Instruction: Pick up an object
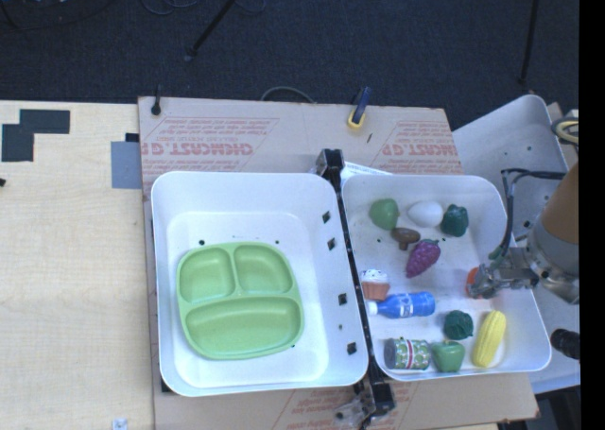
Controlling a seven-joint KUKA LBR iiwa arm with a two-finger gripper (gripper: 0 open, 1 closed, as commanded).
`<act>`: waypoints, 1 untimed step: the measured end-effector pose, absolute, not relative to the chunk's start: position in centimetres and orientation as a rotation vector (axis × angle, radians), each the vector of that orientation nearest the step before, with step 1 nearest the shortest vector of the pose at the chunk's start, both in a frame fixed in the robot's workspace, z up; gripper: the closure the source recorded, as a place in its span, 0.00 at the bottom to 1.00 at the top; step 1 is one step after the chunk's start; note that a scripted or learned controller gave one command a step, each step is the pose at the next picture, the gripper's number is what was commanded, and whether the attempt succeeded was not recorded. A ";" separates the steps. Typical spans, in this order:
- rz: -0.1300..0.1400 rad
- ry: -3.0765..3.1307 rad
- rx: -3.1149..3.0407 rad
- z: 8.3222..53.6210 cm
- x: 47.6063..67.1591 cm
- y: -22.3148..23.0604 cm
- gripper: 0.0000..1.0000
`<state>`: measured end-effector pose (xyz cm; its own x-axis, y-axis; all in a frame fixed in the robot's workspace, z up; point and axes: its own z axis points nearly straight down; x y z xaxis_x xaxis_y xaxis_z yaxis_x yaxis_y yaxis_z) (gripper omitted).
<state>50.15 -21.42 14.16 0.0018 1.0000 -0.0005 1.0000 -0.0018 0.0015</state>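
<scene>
The right bin (515,230) holds several toy foods: a green pear (384,213), a white egg (425,213), a dark green pepper (455,220), a brown piece (406,236), purple grapes (423,256), a blue bottle (405,305), a yellow corn cob (489,337), a can (407,354) and a green apple (448,356). My gripper (487,279) is low at the bin's right side, above the corn cob. A small red-orange thing (472,279) sits right at its left tip; whether it is held is unclear.
The left bin (189,201) contains a light green divided plate (239,301). A dark green lump (458,324) and a red-and-white piece (375,283) also lie in the right bin. The arm (562,220) comes in over the right rim.
</scene>
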 end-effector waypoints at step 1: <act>0.002 2.221 2.219 18.5 50.8 -21.3 1.00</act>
<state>50.76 -21.34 18.55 -0.0007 1.0000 -0.0005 1.0000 0.0007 0.0023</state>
